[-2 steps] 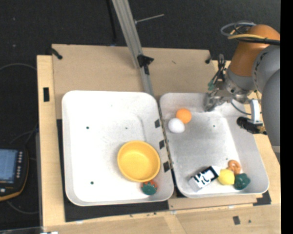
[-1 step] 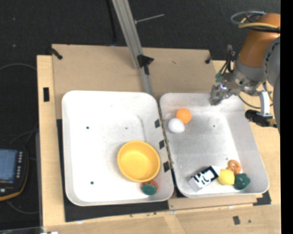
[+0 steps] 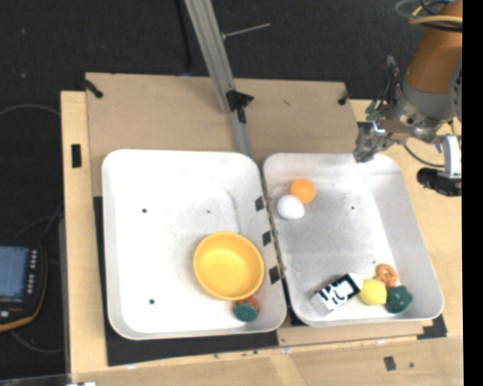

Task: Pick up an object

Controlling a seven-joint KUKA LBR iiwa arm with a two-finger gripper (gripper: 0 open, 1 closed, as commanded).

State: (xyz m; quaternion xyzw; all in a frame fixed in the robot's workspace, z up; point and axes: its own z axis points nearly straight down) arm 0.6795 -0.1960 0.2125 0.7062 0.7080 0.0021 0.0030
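Observation:
My gripper (image 3: 367, 148) hangs over the far right rim of the right bin (image 3: 386, 240), with nothing seen between its fingers. In that bin an orange ball (image 3: 303, 190) touches a white ball (image 3: 290, 207) near the far left corner. At the near edge lie a black-and-white box (image 3: 336, 293), a yellow toy (image 3: 373, 293), a small orange piece (image 3: 386, 274) and a dark green piece (image 3: 399, 299). The left bin (image 3: 153, 215) holds a yellow bowl (image 3: 229, 265) and a small green-and-red toy (image 3: 246, 310) just in front of it.
A slanted metal pole (image 3: 213, 55) rises from behind the bins' shared divider. The bins sit on a brown board (image 3: 306, 111). A handheld pendant (image 3: 12, 284) lies off the bench at the left.

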